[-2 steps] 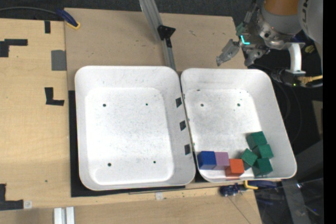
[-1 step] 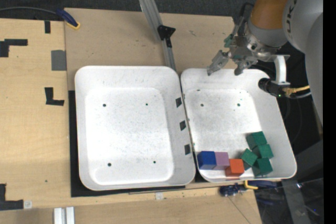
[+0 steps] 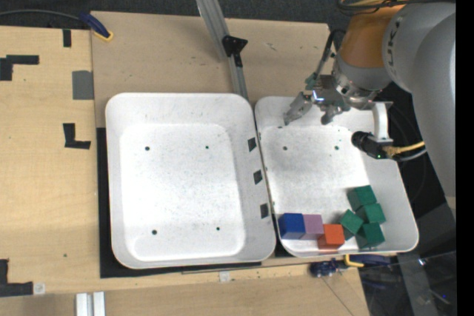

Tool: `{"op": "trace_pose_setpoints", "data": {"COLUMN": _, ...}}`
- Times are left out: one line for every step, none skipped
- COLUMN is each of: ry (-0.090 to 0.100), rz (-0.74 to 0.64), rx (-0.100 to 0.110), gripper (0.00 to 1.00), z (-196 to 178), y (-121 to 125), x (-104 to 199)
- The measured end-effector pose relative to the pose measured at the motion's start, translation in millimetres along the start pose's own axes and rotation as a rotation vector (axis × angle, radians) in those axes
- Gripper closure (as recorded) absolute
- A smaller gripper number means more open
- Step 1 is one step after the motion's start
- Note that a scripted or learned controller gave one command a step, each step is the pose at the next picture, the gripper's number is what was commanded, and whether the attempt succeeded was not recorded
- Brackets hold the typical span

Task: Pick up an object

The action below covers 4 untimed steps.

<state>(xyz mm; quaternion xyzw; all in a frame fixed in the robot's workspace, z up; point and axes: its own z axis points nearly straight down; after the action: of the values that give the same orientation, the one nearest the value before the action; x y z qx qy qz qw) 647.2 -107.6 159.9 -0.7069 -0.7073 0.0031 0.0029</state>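
Along the near edge of the right bin lie a blue cube, a pale purple cube and an orange cube in a tight row. Several green blocks cluster in the bin's near right corner. My gripper hangs over the far edge of that bin, well away from the blocks. It is open, its two fingers spread apart with nothing between them.
The left bin sits beside the right one, their rims touching. A slanted metal pole rises from behind the bins. A black cable with a connector hangs by the wrist over the right bin's far right side.
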Motion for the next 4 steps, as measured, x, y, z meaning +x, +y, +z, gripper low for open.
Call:
{"op": "trace_pose_setpoints", "data": {"ry": 0.0, "rz": -0.001, "rx": 0.0, "gripper": 0.0, "z": 61, "y": -1, "x": 9}}
{"op": "trace_pose_setpoints", "data": {"ry": 0.001, "rz": -0.002, "rx": -0.007, "gripper": 1.0, "z": 46, "y": 1, "x": 10}}
{"op": "trace_pose_setpoints", "data": {"ry": 0.0, "rz": -0.001, "rx": -0.007, "gripper": 1.0, "z": -10, "y": -7, "x": 11}}
{"op": "trace_pose_setpoints", "data": {"ry": 0.0, "rz": 0.0, "rx": -0.011, "gripper": 1.0, "z": -53, "y": -7, "x": 7}}
